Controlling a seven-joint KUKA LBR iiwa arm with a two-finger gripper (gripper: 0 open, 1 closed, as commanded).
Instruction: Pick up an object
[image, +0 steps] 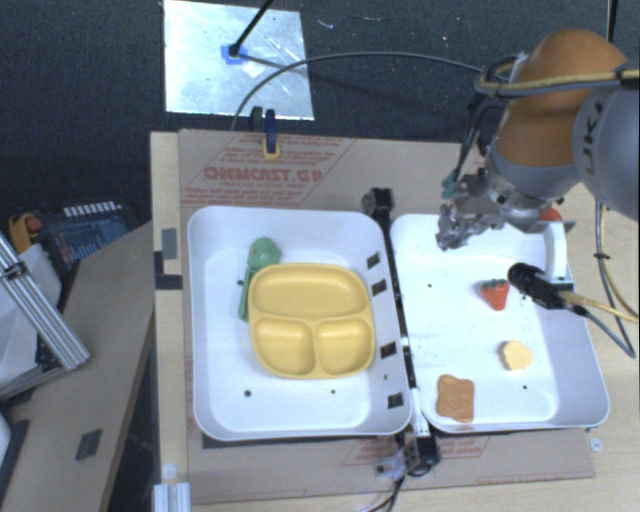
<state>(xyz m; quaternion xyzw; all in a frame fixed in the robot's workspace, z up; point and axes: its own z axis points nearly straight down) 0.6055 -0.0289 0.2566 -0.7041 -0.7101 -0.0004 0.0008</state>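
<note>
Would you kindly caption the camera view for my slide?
KUKA arm's claw hovers over the right bin holding three toy foods; yellow tray fills the left bin.

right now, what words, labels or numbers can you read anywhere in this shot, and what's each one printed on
"CHEMCAST GP", red letters on the brown paper-covered sheet under the two shallow white bins; the last letters are blurred, so that reading is unsure.
Smaller red print repeats across that same sheet, above that line and along the front edge: too small to read.
The dark device with pale keys at the left: markings too blurred to read.
</note>
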